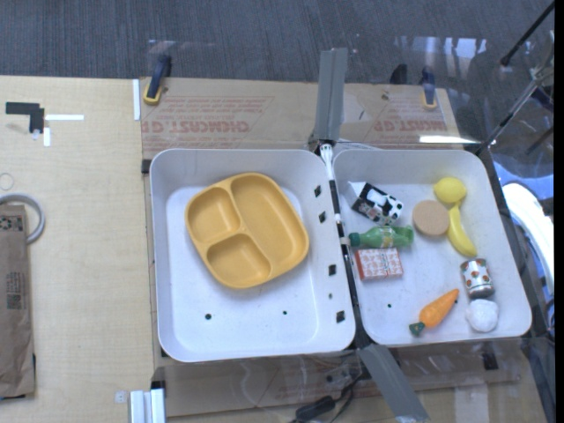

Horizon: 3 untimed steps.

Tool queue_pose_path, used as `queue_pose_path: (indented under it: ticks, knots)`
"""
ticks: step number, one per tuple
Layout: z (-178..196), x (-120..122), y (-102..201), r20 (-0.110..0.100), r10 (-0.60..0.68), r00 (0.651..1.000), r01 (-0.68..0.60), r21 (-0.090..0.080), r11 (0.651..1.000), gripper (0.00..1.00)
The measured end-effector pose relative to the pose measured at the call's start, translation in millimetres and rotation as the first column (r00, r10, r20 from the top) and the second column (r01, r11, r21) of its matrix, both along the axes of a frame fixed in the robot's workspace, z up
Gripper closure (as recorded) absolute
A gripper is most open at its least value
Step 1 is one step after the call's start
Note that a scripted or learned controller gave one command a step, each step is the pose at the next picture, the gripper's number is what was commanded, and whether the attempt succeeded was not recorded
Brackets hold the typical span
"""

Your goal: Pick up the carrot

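The carrot (436, 311) is small and orange with a green top. It lies slanted near the front of the right bin (388, 324), its green end toward the front left. A white ball (482, 315) sits just to its right and a small patterned can (476, 277) just behind that.
The right bin also holds a lemon (449, 190), a banana (459, 230), a tan round disc (431, 218), a green bottle (382, 236), a red packet (380, 263) and a black-and-white toy (377, 204). A yellow divided plate (246, 229) lies in the left bin (176, 324).
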State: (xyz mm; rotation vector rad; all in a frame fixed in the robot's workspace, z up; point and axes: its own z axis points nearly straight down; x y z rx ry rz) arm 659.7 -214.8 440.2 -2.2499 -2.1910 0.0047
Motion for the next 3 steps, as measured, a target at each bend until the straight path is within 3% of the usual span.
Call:
queue_pose_path:
  ticks: [1, 2, 3]
  knots:
    - [0.5, -0.3, 8.3, 0.0, 0.13, 0.991, -0.13, 0.0, 0.991, 1.0]
    - [0.8, 0.0, -7.2, 0.002, 0.227, 0.974, -0.227, -0.001, 0.974, 1.0]
    - [0.8, 0.1, -6.9, 0.002, 0.479, 0.878, -0.479, 0.0, 0.878, 1.0]
